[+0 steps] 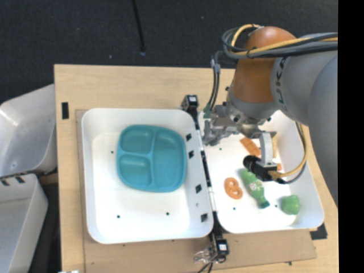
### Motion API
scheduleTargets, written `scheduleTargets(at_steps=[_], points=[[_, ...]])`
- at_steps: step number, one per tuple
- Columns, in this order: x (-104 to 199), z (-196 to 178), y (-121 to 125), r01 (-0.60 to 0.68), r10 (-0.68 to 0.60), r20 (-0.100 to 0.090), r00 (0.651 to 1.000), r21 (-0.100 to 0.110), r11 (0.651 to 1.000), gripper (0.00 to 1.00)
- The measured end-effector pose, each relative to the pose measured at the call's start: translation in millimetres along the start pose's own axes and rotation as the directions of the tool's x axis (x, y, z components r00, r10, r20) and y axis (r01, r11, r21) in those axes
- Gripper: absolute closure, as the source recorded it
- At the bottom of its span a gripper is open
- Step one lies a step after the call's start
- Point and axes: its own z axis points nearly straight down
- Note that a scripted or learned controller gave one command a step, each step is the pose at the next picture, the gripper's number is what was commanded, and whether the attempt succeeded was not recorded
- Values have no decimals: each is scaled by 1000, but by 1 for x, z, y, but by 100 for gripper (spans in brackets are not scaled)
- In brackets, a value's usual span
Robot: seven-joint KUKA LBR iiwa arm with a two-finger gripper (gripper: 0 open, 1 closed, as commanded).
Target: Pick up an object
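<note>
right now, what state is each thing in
plate, flat, face up, in left bin
orange ring, flat in right bin
green bottle, on its side, beside the ring
green lump, apart, near the bin's right corner
orange piece, partly hidden by the arm
gripper, low at right bin's left wall
</note>
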Motion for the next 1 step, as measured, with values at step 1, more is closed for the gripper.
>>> scheduleTargets(at_steps=[1], points=[[58, -12, -8, 1, -1, -1, 1000, 0, 1000, 100]])
